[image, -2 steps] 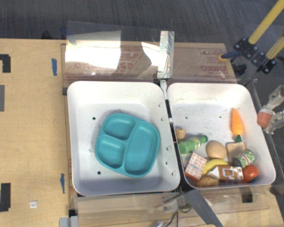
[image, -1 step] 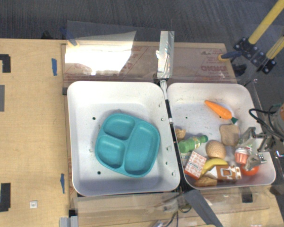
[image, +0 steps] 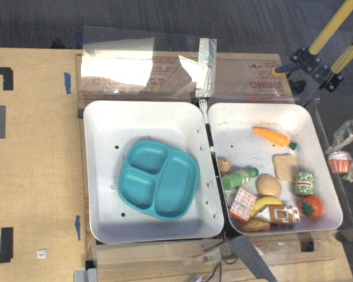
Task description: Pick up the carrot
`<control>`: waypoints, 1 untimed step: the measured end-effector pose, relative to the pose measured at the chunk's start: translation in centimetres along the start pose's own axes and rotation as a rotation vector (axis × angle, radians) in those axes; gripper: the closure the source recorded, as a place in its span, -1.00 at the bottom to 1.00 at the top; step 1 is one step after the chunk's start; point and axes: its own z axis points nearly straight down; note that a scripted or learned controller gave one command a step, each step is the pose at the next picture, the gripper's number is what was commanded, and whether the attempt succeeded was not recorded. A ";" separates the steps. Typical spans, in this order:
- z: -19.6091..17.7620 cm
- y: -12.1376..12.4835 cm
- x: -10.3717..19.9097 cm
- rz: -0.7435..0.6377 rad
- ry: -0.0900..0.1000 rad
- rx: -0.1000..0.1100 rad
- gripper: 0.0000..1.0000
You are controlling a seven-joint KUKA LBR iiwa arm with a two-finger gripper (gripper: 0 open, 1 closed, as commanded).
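Carrot [image: 271, 136] lies flat in the far part of the right bin [image: 241, 121], well apart from the wall. You should probably come straight down across its thick middle, staying off the bread slice [image: 285, 167] nearby.

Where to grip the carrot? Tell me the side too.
Grip the carrot across its thick orange middle, coming straight down from above. It lies flat and apart from the other food in the right bin, pointing left, so fingers should likely close across its narrow width.
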 end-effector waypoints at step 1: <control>0.3 0.1 0.1 0.000 0.005 -0.005 -1.00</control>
